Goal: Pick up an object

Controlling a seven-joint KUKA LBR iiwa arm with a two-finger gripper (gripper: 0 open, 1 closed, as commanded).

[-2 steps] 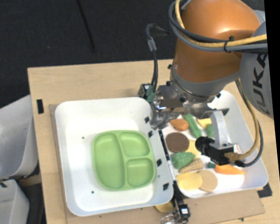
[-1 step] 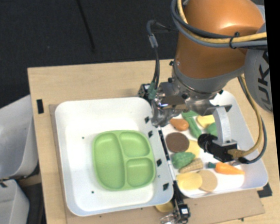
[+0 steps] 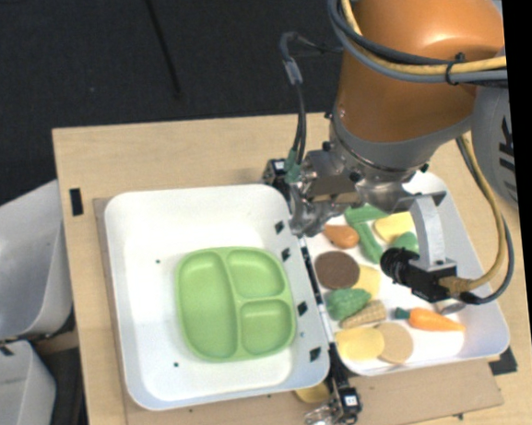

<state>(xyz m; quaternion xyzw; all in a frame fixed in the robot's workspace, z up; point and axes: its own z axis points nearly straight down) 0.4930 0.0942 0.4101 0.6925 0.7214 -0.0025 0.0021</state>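
Observation:
The right bin (image 3: 485,331) holds several toy foods: an orange-brown roll (image 3: 343,236), a brown round patty (image 3: 336,268), a green leafy piece (image 3: 346,302), a corn cob (image 3: 364,316), a carrot (image 3: 433,319), a yellow disc (image 3: 361,343) and a tan disc (image 3: 397,343). My gripper (image 3: 306,218) hangs low over the far left corner of this bin, by the divider, just left of the roll. The arm's big orange band (image 3: 410,55) hides the bin's far part. Nothing shows as held.
The left bin (image 3: 141,264) bears a green divided plate (image 3: 235,302). A grey bracket (image 3: 431,234) and a black fitting (image 3: 408,271) with cables hang over the right bin's middle. A small yellow item (image 3: 312,394) lies on the bench in front of the bins.

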